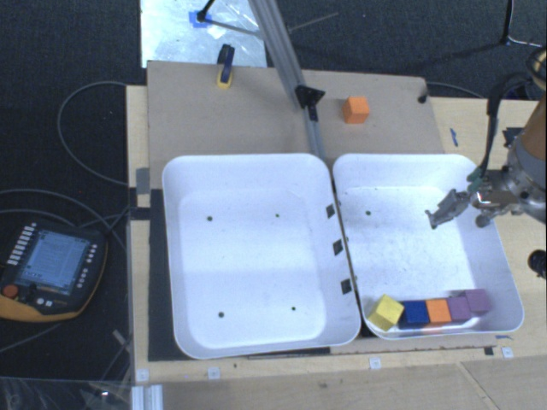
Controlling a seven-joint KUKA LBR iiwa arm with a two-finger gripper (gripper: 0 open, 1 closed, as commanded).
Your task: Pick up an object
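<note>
A row of small blocks lies along the near wall of the right bin (402,178): a yellow block (386,312), a blue block (416,313), an orange block (438,311) and two purple blocks (470,303). My gripper (459,214) hangs over the right side of this bin, well behind the blocks. It is open, with nothing between its fingers (443,208).
The left bin (248,171) adjoins the right one. A separate orange cube (356,109) rests on the brown board behind the bins. A slanted metal pole (282,45) with a black clamp crosses the back. A teach pendant (49,267) lies at far left.
</note>
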